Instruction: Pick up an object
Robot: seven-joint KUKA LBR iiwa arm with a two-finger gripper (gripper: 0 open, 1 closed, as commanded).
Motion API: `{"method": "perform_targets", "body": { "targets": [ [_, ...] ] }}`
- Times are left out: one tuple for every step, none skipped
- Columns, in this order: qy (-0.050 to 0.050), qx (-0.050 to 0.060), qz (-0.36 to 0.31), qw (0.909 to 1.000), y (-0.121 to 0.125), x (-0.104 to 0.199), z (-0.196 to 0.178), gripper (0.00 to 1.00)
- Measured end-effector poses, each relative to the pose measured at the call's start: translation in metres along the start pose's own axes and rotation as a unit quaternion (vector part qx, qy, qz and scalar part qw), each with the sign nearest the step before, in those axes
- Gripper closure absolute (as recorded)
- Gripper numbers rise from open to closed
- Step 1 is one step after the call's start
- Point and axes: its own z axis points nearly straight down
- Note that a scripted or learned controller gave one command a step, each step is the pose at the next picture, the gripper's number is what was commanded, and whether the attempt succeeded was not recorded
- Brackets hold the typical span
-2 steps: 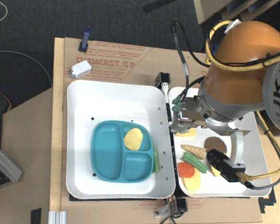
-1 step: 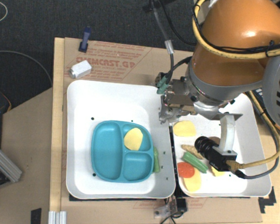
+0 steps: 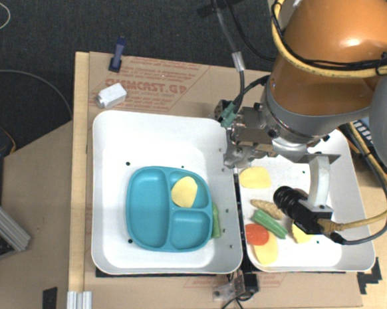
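Observation:
My gripper point(image 3: 236, 158) hangs low over the near-left corner of the right bin point(image 3: 345, 259), close to the wall between the two bins. Just right of it lies a pale yellow piece point(image 3: 255, 177). Further along the same bin lie a tan piece point(image 3: 263, 206), a green pod point(image 3: 269, 223), a red piece point(image 3: 257, 235) and two more yellow pieces point(image 3: 266, 251) point(image 3: 300, 234). Nothing shows between the fingers.
The left bin point(image 3: 114, 151) holds a blue divided plate point(image 3: 150, 210) with a yellow piece point(image 3: 184, 191) in its upper right compartment. A green strip point(image 3: 215, 220) lies beside the plate. The big grey and orange arm point(image 3: 335, 55) covers the back of the right bin.

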Motion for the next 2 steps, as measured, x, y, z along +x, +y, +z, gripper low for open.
{"method": "perform_targets", "body": {
  "targets": [
    [0.0, -0.001, -0.001, 1.0, 0.0, 0.001, -0.01, 1.0],
    [0.0, -0.002, -0.001, 1.0, 0.001, 0.001, -0.02, 1.0]
  ]
}}
